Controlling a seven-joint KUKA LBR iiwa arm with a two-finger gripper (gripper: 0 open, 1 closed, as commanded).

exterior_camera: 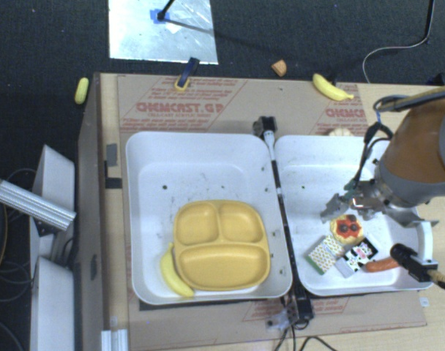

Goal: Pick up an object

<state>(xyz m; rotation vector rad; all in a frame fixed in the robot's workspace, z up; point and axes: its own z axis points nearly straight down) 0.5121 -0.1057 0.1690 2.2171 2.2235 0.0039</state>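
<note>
Arm: grey with an orange band, reaching in from the right over the right bin (pixel 310 156).
Gripper (pixel 348 209): low over the right bin, just above the toys; whether it is open or closed cannot be told.
Round toy (pixel 348 229): yellow with a red top, directly below the gripper tip; contact unclear.
Patterned blocks (pixel 325 254): just beside the round toy, toward the bin's front.
Left bin (pixel 156 159): holds a yellow divided plate (pixel 221 243) and a banana (pixel 171 273) against its front left edge.
</note>
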